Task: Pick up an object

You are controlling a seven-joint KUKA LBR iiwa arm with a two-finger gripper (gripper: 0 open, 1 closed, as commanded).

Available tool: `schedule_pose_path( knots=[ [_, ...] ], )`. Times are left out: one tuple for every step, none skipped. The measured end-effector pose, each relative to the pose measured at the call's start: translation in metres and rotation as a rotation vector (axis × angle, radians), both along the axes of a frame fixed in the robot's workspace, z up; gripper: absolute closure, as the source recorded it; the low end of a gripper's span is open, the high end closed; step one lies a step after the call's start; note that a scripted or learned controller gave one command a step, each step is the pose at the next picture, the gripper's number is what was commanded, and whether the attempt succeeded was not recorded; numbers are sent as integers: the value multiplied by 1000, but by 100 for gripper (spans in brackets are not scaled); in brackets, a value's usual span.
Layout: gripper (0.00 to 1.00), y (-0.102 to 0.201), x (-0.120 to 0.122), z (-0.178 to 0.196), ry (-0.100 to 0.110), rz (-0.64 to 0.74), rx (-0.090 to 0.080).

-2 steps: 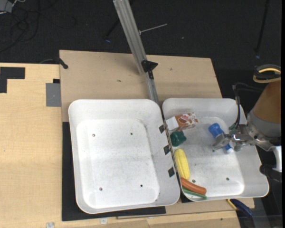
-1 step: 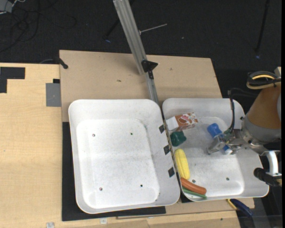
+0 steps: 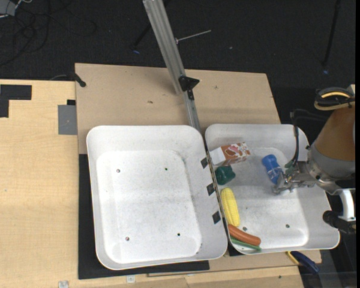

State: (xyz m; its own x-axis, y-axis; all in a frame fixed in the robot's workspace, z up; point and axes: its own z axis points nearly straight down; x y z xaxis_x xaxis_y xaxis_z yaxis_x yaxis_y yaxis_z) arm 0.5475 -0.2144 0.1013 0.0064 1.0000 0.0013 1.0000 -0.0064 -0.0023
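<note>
With a hot dog (image 3: 245, 237) and corn cob (image 3: 230, 206) along the right bin (image 3: 315, 239)'s left wall, the hand (image 3: 285, 180), whose grip I cannot tell, sits just beside the blue bottle (image 3: 271, 167) toward the far right corner, so it should centre over that bottle before lifting.

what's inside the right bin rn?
Right bin holds a small carton, a dark green piece, a corn cob, a hot dog and a blue object. The tool sits beside the blue one; whatever lies beneath it is hidden.
</note>
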Motion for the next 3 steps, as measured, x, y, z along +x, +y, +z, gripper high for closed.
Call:
schedule_pose_path(
  knots=[
    [100,-3,6,44,-4,8,-2],
    [100,6,5,93,-5,8,-2],
    [100,8,16,144,-6,9,-2]
  ],
)
